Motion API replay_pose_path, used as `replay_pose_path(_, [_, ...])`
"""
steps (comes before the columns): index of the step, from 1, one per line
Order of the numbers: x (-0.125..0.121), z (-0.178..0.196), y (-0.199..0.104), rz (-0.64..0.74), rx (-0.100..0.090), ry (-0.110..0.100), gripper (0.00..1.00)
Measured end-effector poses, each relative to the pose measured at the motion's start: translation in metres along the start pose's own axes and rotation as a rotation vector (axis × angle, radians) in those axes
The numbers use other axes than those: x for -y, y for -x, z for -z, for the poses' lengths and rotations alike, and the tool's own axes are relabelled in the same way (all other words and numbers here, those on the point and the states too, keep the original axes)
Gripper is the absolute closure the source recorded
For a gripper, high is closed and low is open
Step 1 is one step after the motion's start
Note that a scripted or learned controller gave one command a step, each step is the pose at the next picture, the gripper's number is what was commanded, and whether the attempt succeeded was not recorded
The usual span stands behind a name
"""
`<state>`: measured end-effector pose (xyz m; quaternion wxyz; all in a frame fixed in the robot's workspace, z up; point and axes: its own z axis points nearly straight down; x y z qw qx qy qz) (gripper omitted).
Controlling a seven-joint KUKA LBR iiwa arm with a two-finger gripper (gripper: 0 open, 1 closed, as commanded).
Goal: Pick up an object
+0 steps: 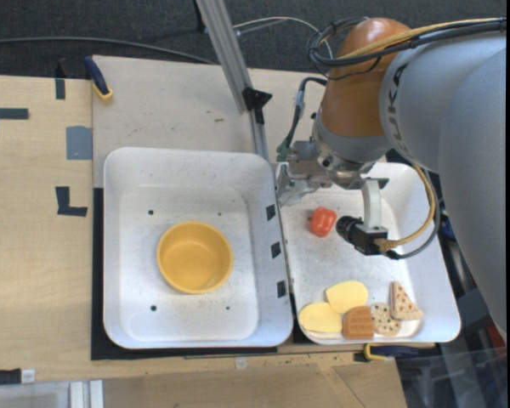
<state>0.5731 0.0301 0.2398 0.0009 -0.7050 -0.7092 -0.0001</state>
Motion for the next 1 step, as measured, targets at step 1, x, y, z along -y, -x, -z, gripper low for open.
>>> replay_pose_path(1, [-0.0224, 0.0021, -0.0448, 0.0, 0.0, 0.001, 1.0])
